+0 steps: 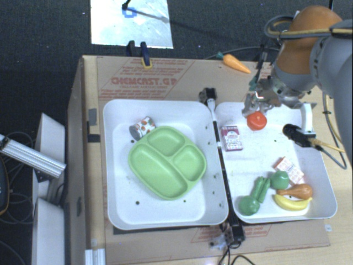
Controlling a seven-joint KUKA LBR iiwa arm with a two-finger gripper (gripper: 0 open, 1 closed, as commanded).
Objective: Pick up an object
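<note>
My gripper (255, 105) hangs over the back left corner of the right bin (325, 197). Directly under it, touching or nearly touching its tip, is a red tomato-like ball (257, 121). Whether the ball is gripped cannot be told from this angle. A small red and white box (231, 138) lies just left of the ball, by the wall between the bins. At the front of the right bin lie a green vegetable (254, 196), a green ball (279, 179), a brown drumstick (298, 191), a banana (292, 203) and a pink patterned packet (290, 169).
The left bin (118, 203) holds a green divided plate (167, 162) and a small patterned can (143, 128) on its side at the back. An orange carrot (236, 63) lies on the cardboard behind the bins. The grey arm (325, 48) comes in from the upper right.
</note>
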